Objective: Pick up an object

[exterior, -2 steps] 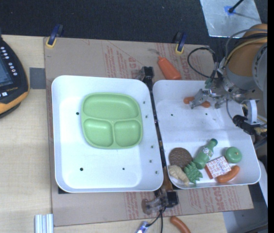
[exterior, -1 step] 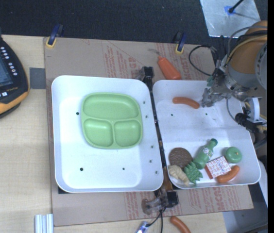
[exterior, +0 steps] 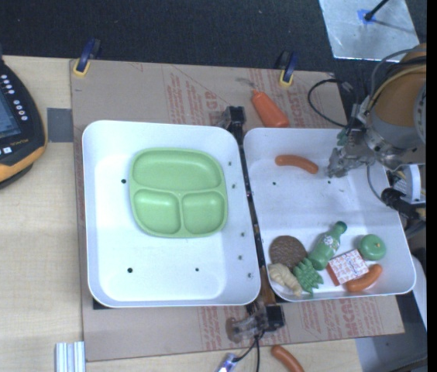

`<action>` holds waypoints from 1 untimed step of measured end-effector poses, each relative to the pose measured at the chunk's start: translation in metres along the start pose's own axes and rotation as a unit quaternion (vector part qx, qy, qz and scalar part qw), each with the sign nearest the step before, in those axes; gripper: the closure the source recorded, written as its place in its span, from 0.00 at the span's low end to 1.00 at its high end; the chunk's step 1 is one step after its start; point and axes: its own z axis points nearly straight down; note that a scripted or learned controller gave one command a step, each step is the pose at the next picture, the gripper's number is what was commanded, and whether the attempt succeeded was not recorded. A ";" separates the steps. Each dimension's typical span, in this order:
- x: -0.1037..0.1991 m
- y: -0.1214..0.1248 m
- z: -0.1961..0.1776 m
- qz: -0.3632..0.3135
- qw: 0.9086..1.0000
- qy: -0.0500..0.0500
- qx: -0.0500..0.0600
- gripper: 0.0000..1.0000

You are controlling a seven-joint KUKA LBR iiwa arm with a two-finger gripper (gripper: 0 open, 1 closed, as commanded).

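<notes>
While the gripper [exterior: 341, 163] hovers beside the sausage [exterior: 297, 163], nothing is held

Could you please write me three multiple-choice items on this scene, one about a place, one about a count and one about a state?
1. Where does the green divided plate lie?
A. in the left bin
B. in the right bin
C. on the cardboard outside the bins

2. How many compartments does that plate have?
A. two
B. three
C. five

3. How does the green bottle sit?
A. upright on its base
B. lying on its side, aslant
C. held in the tool

Answers:
1. A: the plate rests inside the left bin's white walls.
2. B: one wide section runs across the top and two smaller ones lie below it.
3. B: the bottle lies tilted in the right bin among the clustered items near the front, while the tool is apart from it, at the far side near the orange sausage.
</notes>
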 end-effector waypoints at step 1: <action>0.011 -0.011 -0.087 0.000 1.000 0.000 -0.002 1.00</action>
